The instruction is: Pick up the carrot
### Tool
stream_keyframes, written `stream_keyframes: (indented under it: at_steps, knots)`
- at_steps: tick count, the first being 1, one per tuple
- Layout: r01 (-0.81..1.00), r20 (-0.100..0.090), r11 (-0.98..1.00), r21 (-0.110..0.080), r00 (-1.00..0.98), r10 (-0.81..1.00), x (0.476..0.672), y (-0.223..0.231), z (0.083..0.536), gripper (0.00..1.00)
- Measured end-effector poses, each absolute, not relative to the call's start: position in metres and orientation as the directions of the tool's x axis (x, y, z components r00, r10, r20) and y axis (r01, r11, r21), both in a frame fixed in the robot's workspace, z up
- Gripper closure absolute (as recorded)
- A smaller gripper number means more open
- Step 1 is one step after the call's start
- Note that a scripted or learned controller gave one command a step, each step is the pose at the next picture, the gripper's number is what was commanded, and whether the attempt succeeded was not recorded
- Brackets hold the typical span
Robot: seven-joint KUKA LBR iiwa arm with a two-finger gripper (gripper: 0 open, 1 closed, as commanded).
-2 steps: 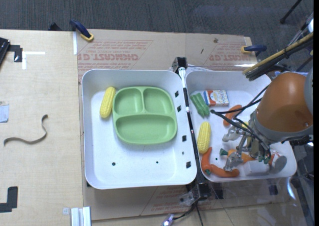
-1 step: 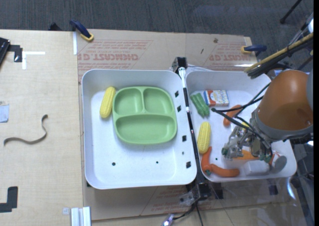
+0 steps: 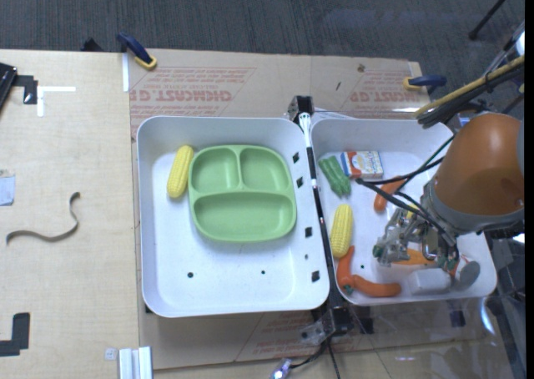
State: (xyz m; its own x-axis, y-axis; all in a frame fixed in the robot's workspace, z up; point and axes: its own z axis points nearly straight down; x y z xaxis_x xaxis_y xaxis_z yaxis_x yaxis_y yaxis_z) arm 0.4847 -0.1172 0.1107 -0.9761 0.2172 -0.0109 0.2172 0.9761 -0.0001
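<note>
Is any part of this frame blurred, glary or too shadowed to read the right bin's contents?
Camera view: even, soft lighting with no harsh glare on the white bins; the green plate and corn are sharp. The gripper is a cluttered tangle of wires, and the arm hides part of the carrot beneath it.

Green divided plate [image 3: 243, 202], yellow corn [image 3: 178, 171], orange carrot [image 3: 377, 288], white bins [image 3: 150, 285].

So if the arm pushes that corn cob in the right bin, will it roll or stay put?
The corn cob looks rounded and cylindrical, so it would probably roll sideways rather than slide. It lies close to the right bin wall, which would likely stop it on that side. Its moulded look suggests stiff, light plastic.
</note>
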Motion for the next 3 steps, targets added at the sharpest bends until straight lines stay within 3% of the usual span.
stream_keyframes:
  at_steps: [1, 2, 3]
  knots:
    - [0.217, -0.011, 0.976, 0.000, -0.976, 0.217, 0.485, -0.117, 0.111, 0.00]
    - [0.306, -0.007, 0.952, 0.001, -0.952, 0.306, 0.481, -0.097, 0.093, 0.00]
    - [0.303, -0.008, 0.953, 0.001, -0.953, 0.303, 0.481, -0.096, 0.101, 1.00]
